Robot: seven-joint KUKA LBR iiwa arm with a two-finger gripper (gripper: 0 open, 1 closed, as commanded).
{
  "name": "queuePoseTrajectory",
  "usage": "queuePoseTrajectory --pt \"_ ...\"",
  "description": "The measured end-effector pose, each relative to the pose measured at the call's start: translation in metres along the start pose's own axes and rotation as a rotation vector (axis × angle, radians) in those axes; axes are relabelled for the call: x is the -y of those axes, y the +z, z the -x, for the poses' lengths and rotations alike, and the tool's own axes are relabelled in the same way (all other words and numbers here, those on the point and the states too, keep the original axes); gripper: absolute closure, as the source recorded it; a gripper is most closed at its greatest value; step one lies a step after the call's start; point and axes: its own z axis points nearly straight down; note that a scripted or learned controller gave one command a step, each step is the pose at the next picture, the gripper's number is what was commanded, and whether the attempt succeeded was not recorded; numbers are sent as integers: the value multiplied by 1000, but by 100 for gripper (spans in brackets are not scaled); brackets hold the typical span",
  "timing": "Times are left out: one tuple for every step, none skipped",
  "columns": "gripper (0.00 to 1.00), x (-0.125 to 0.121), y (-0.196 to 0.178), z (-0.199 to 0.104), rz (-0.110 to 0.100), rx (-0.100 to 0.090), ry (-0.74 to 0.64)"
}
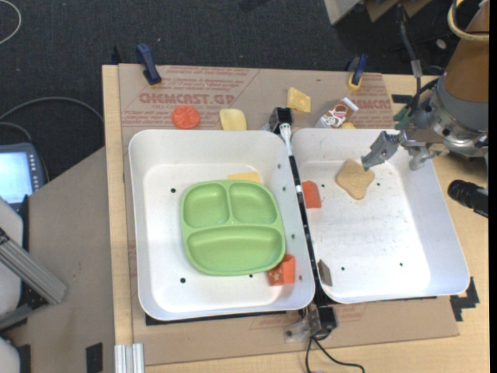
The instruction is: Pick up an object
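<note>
So this looks like the approach step of the pick: the gripper (397, 151) hangs over the far right part of the right bin (419, 282), and the closest thing to it is the tan cracker-shaped piece (354, 180) lying flat on the bin floor just left of and nearer than the fingertips. Nothing sits between the fingers, so no grab yet. The fingers look spread fairly wide, one grey finger (378, 149) angled out toward the tan piece and the other off to its right, though honestly the view is a bit soft there, so I wouldn't swear to how wide. The arm (466, 92) comes in from the right edge with the orange band up top and the wrist pitched down and left, so the hand points at a slant, not straight down. My guess for the next move: shift a touch left and toward the near side to straddle the tan piece, drop to the floor, then close. It's thin and flat, so the fingers could easily slide over it or nudge it away. Other candidates: an orange block (311, 195) by the divider on the right bin's left side, a small dark bit (324, 272) near its near left corner. The left bin (155, 278) holds a green divided plate (231, 227), a yellow piece (245, 177) at its far edge and an orange block (283, 271) at its near right corner.
</note>
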Motion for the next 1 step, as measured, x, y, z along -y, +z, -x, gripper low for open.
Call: queuePoseTrajectory --pt "0 -8 77 27 -5 -1 2"
